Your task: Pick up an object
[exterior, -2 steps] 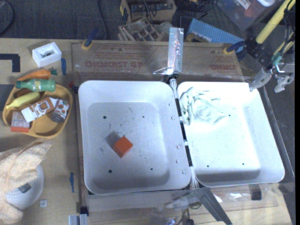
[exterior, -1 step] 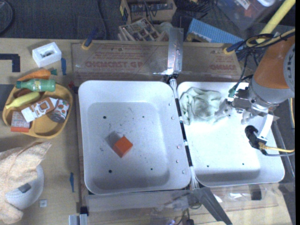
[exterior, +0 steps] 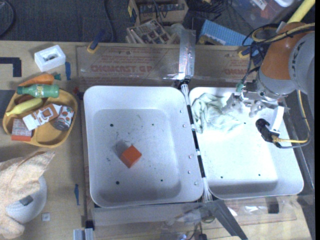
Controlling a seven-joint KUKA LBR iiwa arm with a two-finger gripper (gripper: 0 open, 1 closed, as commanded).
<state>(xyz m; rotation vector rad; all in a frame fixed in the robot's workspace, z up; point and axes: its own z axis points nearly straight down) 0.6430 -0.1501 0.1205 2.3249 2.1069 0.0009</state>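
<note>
Your arm [exterior: 287,59] reaches in from the right and hangs over the far part of the right bin [exterior: 260,184]. The gripper [exterior: 239,103] sits at the right edge of a crumpled pale cloth [exterior: 212,115] that lies bunched in that bin's far left corner. From this slanted overhead view you cannot tell how far the gripper is open, nor whether it has hold of any cloth; mark its state as undetermined. A yellow cable [exterior: 287,142] trails from the wrist across the bin's right side.

Two candidates for pickup are present. The cloth is the nearer one, just beside the gripper, and the arm's position suggests it is the intended target. The second, an orange block [exterior: 131,156], rests near the middle of the left bin [exterior: 100,109], well apart from the arm and untouched.

Judgement: the pick is not yet confirmed. The cloth is limp and pressed toward the bin wall, so a grasp there may catch only a fold and slip.

Off the bins, on the desk's left side, a yellow bowl [exterior: 47,136] holds toy food items, with a green bottle [exterior: 40,90] on top.
</note>
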